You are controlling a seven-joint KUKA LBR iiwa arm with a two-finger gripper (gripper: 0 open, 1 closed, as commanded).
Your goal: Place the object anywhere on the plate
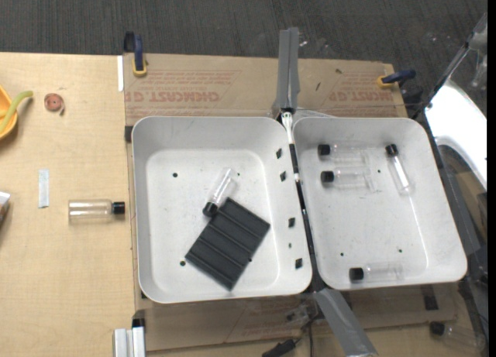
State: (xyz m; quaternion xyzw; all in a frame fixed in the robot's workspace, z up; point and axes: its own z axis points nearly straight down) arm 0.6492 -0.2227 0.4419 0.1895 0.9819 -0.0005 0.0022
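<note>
Ribbed black plate lies flat in the left bin, a clear black-capped vial touching it; right bin vials look nearly transparent.

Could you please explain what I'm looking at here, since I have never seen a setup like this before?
This is a single picture from a camera fixed above a workbench, looking down at a slant. On the bench sit two shallow white bins side by side: the left bin and the right bin. A robot arm normally reaches in from the right side; a white and grey shape at the right edge may belong to the machine, but I cannot tell for certain.

In the left bin lies a dark ribbed plate, tilted, with a small clear vial with a black cap just above it, its cap end at the plate's upper corner. The right bin holds several more clear vials, hard to count because they are transparent. Another vial lies on the wooden table to the left of the bins. Nothing is being held.
</note>
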